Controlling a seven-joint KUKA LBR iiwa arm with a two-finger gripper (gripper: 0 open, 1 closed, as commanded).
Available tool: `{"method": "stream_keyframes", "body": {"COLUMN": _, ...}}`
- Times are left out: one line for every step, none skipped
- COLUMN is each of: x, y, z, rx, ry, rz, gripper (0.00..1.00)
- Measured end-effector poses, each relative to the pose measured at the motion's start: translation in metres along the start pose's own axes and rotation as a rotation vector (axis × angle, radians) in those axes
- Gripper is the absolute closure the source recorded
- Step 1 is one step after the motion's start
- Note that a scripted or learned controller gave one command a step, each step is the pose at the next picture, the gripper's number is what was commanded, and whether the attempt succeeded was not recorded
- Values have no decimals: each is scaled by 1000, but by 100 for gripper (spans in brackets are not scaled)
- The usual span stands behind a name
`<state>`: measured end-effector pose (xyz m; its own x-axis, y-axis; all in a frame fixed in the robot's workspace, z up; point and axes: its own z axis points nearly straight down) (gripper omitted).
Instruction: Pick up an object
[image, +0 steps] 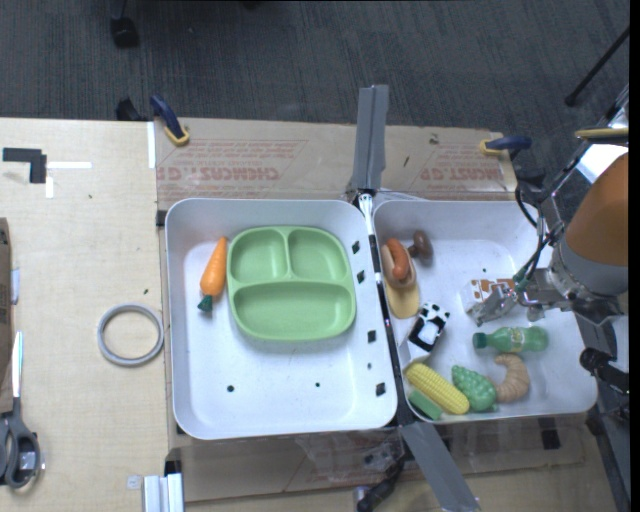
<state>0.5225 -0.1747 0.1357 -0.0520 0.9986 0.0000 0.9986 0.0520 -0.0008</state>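
The gripper (487, 310) is hovering in the right bin (455, 218) with nothing visibly between its fingers; how wide they are parted cannot be told. No pick is made yet. Just below it is lying a glossy green bottle (512, 340), beside a curved tan croissant (513, 377).

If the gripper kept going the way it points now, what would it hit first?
The gripper points leftward and down, above the right bin. Going on, it would probably meet the bin floor near the small orange-and-white item, or the green bottle just below; depth is unclear.
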Motion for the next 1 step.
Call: {"method": "stream_keyframes", "body": {"x": -37, "y": 135, "z": 43, "rx": -1, "ry": -2, "rz": -19, "gripper": 0}}
